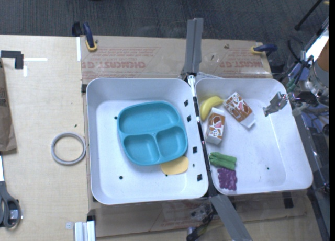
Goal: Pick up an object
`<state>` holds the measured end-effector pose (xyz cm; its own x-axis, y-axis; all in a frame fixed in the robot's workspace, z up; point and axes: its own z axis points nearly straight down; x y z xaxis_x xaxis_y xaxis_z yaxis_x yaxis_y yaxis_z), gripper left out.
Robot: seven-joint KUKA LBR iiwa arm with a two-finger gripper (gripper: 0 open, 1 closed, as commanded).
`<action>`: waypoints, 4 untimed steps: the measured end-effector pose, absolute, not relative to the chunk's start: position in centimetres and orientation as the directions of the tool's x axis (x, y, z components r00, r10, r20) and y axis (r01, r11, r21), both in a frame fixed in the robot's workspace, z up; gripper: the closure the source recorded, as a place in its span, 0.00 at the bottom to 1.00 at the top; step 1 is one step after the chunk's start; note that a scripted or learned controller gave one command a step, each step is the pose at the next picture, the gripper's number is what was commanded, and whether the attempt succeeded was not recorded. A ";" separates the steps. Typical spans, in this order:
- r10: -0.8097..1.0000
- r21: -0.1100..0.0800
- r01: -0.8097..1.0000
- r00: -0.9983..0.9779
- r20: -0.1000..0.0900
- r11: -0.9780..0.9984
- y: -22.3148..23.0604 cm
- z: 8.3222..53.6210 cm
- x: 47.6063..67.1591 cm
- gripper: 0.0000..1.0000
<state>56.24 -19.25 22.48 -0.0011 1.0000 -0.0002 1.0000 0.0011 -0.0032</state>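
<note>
Gripper: metal two-finger gripper [276,103] hovering over the right part of the right shallow white plastic bin [293,151], near its far right corner, entering from the right edge; nothing showing between its tips; too small and blurred for telling whether spread or closed.
Arm: grey arm with orange band [322,59] showing partly at the right edge, above the bin's right rim.
Right bin, left side: yellow plastic banana [209,105] lying near the far left corner; small red-and-white printed carton [239,110] lying tilted just beside the banana; second white-and-brown printed carton [216,127] lying just below the banana, near the left wall.
Right bin, near left corner: green plastic pea pod [223,160] lying above a purple plastic bunch of grapes [227,178], the two touching or nearly so.
Left bin: left shallow white plastic bin [99,146] carrying a blue three-compartment plastic plate [152,133] at its middle; flat yellow plastic piece [175,167] peeking out from under the plate's near right edge.
Surface: pale wooden surface [36,109] bearing a grey ring [68,148] left of the left bin.
</note>
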 end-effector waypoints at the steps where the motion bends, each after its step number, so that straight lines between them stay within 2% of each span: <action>1: 0.998 0.005 0.998 -0.058 -0.003 0.058 -19.3 12.3 62.4 0.00; 2: 0.993 0.018 0.993 -0.120 -0.008 0.120 -12.8 11.1 66.4 0.00; 3: 0.955 0.031 0.955 -0.296 -0.016 0.296 -11.5 10.8 63.4 0.00; 4: 0.917 0.024 0.916 -0.399 -0.019 0.400 -21.0 10.8 60.8 0.00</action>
